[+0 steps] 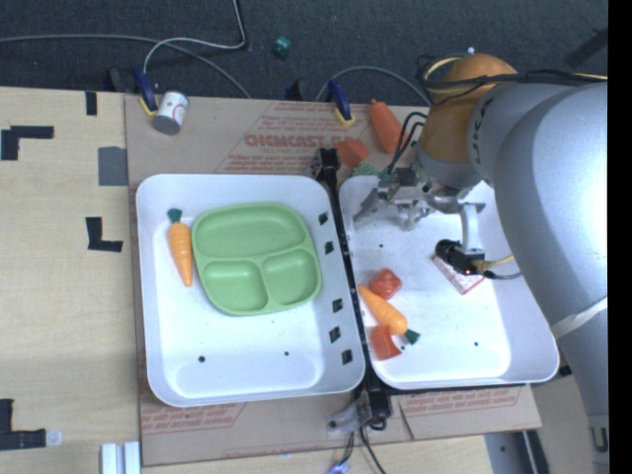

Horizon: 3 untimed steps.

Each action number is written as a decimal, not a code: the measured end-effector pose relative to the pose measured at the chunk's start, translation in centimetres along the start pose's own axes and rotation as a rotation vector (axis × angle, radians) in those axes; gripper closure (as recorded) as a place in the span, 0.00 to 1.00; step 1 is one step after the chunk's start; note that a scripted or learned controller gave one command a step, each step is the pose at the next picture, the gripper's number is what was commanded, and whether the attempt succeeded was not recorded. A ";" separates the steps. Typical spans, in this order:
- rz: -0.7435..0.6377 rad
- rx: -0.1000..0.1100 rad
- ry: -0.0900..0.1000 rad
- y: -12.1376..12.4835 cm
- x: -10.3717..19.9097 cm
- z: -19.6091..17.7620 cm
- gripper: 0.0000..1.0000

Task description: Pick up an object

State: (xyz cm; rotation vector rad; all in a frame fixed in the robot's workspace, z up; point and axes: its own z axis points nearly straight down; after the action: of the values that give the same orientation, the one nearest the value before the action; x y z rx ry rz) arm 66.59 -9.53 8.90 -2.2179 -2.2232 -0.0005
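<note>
Diagonally, carrot (384,309), leaves lower-right.

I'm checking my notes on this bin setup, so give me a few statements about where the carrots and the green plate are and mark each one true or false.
1. The green plate lies in the left bin. True.
2. A carrot lies on the plate. False: it lies in the left bin beside the plate's left edge.
3. The right bin holds a carrot. True.
4. The gripper hovers over the left bin. False: it is over the right bin's top left part.
</note>
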 end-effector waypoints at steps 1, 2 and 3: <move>0.000 0.000 0.000 -6.0 3.8 -9.5 0.00; 0.001 -0.002 -0.002 -7.3 -0.8 0.3 0.00; 0.001 -0.003 -0.002 -1.6 -1.2 0.4 0.00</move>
State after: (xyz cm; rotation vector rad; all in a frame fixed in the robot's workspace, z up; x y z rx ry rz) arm 64.98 -10.77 8.55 -2.2216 -2.2254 -0.0016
